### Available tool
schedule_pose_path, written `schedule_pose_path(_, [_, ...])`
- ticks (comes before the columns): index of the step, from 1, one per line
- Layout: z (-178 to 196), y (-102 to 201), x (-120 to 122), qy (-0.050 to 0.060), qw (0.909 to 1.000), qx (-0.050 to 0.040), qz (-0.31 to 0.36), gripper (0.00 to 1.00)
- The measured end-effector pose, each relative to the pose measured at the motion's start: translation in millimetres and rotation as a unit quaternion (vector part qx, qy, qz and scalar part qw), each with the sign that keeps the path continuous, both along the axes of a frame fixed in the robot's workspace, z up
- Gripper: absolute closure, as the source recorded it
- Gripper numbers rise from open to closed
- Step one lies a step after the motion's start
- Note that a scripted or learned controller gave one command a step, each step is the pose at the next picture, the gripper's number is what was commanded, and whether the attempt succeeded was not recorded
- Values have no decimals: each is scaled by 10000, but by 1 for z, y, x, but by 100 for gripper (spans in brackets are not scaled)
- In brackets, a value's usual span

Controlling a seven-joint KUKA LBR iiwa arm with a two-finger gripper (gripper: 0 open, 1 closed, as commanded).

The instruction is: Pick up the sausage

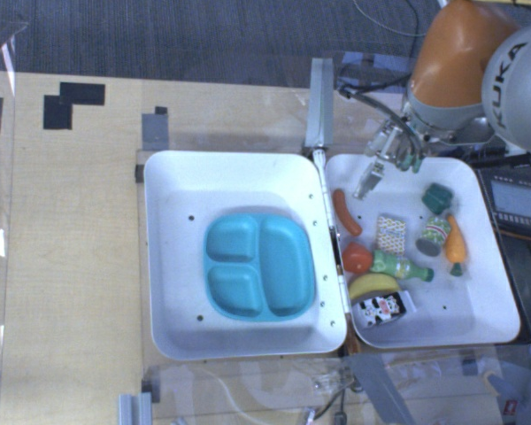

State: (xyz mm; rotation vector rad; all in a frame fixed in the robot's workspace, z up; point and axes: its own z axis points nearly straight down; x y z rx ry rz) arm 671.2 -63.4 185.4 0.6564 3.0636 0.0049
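**A:** Wooden bench (88, 237) under two white bins, dark carpet beyond; where is the sausage (345, 213)?

**B:** Lying in the right bin (496, 308), hard against its left wall, reddish-brown, slanting slightly; the gripper (373, 173) hangs just above and right of it, carrying nothing; I cannot tell how wide it stands.

**A:** How should it go in?

**B:** I'd shift left, turn so the closing line crosses the sausage's short width, then descend straight; the wall crowds one side, so I'd aim mid-length.

**A:** Neighbours?

**B:** A tomato (357, 257) just below it; a banana (373, 284), green bottle (402, 266), patterned box (390, 232), carrot (456, 241) and teal block (438, 197) further off; the left bin (173, 326) holds a blue divided tray (257, 266).
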Motion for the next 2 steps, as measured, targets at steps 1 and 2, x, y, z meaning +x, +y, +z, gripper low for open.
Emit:
schedule_pose_path(1, [-75, -33, -20, 17, 9967, 6, -809, 0])
schedule_pose_path(2, [-95, -28, -9, 32, 9482, 6, -3177, 0])
